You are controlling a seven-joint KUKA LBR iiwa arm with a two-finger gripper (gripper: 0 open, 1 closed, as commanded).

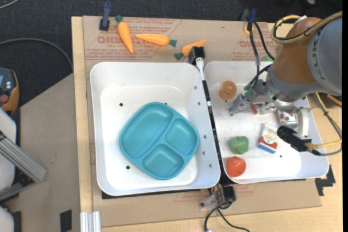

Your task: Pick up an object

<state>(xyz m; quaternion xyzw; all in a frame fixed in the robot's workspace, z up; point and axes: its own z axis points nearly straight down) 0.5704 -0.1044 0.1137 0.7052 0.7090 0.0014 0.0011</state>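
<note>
My gripper (243,105) hangs low over the upper middle of the right bin (304,171), below the grey arm and its orange band. Just to its upper left lies an orange ring-shaped toy (228,89), apart from the gripper. A green pepper toy (238,144) and a red tomato toy (235,166) sit near the bin's front left. A small white, blue and red box (267,138) lies right of the pepper. A red and white item (285,116) shows partly under the wrist. I see nothing held.
The left bin (103,89) holds a blue divided plate (159,140). Three toy carrots (152,39) lie on the cardboard behind the bins. A black cable and fitting (293,141) cross the right bin's right side.
</note>
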